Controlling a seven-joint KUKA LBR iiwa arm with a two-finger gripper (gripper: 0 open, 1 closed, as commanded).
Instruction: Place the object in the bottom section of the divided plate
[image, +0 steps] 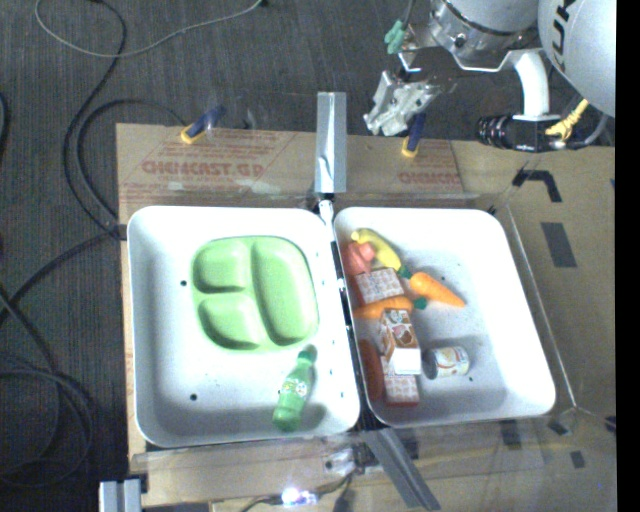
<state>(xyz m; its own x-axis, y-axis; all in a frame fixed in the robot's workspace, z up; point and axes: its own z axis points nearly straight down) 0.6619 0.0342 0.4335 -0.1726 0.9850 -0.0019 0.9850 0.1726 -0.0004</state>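
Note:
A green divided plate (255, 292) lies in the left bin (160, 400), with two small sections on its left and one long section on its right. A green bottle (295, 390) lies on the bin floor just below the plate's lower right corner. My gripper (398, 103) hangs high above the bench beyond the far edge of the right bin (510, 330), well away from the plate, and nothing shows between its fingers.
The right bin holds several toy foods: a banana (375, 247), a carrot (436, 289), small boxes (398, 340) and a can (447, 362). A metal divider bar (330, 150) stands between the bins at the back. Cables run along the left floor.

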